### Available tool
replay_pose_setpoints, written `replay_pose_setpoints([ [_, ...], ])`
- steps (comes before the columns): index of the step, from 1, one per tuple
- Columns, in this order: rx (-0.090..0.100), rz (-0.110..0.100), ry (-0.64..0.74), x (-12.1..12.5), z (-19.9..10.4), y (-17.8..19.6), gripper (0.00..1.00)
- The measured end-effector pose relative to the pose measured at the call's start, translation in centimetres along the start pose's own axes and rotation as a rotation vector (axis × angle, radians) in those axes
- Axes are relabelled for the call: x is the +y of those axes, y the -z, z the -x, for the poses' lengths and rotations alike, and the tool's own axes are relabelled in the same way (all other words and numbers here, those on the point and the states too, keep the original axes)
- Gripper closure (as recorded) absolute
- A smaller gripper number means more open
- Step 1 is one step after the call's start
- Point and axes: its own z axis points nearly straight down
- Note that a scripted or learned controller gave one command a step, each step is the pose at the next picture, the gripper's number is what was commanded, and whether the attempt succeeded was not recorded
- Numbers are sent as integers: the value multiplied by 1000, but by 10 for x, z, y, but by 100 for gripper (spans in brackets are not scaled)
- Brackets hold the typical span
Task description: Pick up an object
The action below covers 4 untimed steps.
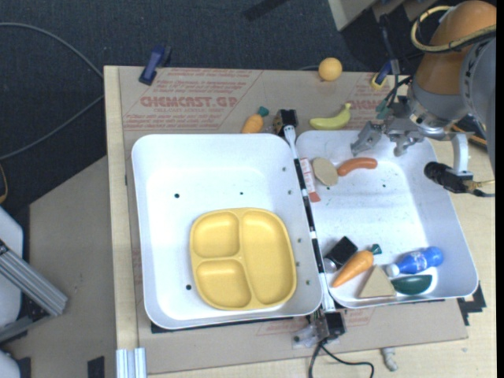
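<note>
While the arm is reaching in from the right, the grasp itself is not yet made. Nearest the camera, the right bin [441, 235] is holding a tapered orange carrot [352, 267], a small black block [342, 250], a pale wedge [376, 284] and a glossy blue bottle [416, 259]. Beside it, the left bin [157, 211] is carrying a moulded yellow plate [242, 257] with three compartments. Farther back, a smooth sausage [357, 164] is lying just beside a flat tan disc [324, 171]. The hand [387, 136] is hovering just above and behind the sausage, fingers apart, nothing between them. The sausage appears the likely target; descending and closing is the next requirement. A curved banana [331, 119] is resting on the desk [197, 101] beyond.
</note>
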Motion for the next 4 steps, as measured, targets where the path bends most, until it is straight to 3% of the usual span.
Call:
replay_pose_setpoints([
  [1, 2, -6, -1, -109, -37, 5, 0],
  [2, 2, -6, -1, -189, -39, -26, 0],
  [3, 2, -4, -1, -162, -3, -53, 0],
  [4, 1, -3, 0, -183, -35, 28, 0],
])
